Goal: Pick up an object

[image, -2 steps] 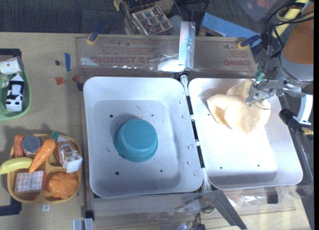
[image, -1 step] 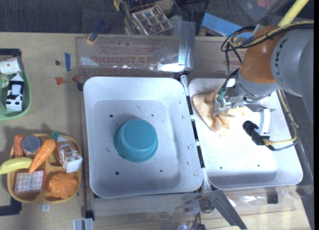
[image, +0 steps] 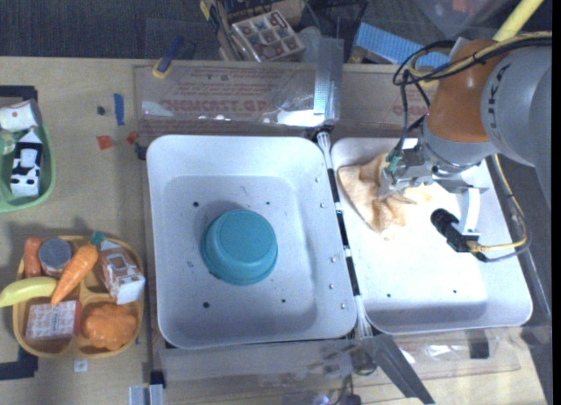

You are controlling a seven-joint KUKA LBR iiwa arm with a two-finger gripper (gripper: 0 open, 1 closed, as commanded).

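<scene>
From the camera above the desk, my gripper (image: 396, 173) is down in the right bin (image: 438, 294), at its upper left part, pressed onto a crumpled tan cloth (image: 372, 197) that lies against the bin's left wall. Whether I am clenched or released on it I cannot tell; the wrist hides that from this angle. The left bin (image: 175, 175) carries an upturned blue bowl (image: 240, 245) near its middle, well apart from me. I judge this to be the grasp step on the cloth: I am at the thing but it is not lifted. The next move, as I see it, calls for closing firmly on a fold and rising straight up, watching whether the cloth comes along.
</scene>
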